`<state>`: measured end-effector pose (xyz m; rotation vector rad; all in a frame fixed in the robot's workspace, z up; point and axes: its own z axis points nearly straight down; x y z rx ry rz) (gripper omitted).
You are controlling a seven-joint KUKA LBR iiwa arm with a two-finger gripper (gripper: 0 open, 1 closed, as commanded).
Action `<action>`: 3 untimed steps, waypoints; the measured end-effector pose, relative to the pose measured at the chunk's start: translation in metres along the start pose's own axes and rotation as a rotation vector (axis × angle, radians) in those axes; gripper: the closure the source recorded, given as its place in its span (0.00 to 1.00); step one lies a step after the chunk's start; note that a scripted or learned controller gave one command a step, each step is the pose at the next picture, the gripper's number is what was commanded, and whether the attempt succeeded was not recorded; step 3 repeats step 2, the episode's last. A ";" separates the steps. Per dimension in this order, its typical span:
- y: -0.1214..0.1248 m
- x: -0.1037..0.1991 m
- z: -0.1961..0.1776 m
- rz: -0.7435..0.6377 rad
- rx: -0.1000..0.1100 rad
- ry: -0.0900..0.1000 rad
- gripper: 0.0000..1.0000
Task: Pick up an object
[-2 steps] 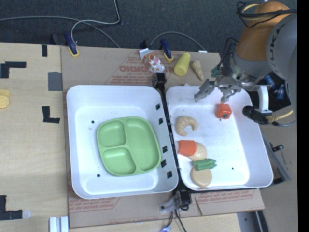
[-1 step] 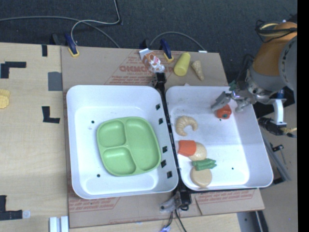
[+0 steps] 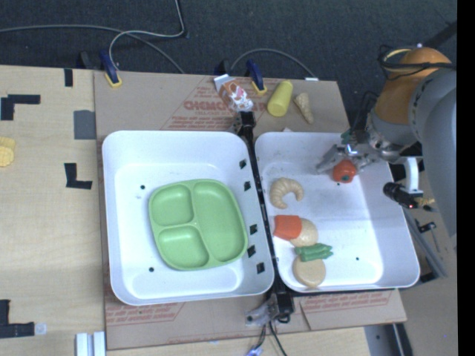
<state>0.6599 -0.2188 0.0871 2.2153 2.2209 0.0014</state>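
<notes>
My gripper (image 3: pixel 341 165) is low over the far part of the right bin (image 3: pixel 386 243), reaching in from the right. Its fingers (image 3: pixel 325 162) are spread open. A small red round object (image 3: pixel 344 173) lies on the bin floor right at the fingertips, partly under the gripper. Further toward the near side of the same bin lie a tan croissant-shaped piece (image 3: pixel 286 191), an orange-red piece (image 3: pixel 287 225) against a pale one (image 3: pixel 305 234), a green pod (image 3: pixel 314 252) and a beige round piece (image 3: pixel 309 271).
The left bin (image 3: pixel 126 162) holds a green divided plate (image 3: pixel 197 223). Behind the bins on the cardboard lie a yellow cylinder (image 3: pixel 280 99), a tan cone (image 3: pixel 304 107) and a small carton (image 3: pixel 233 93). A central divider (image 3: pixel 257 199) separates the bins.
</notes>
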 end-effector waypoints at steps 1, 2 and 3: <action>0.001 0.000 -0.010 -0.001 -0.001 -0.003 1.00; 0.011 0.049 -0.002 0.000 -0.004 0.000 1.00; 0.011 0.049 -0.002 0.000 -0.004 0.000 1.00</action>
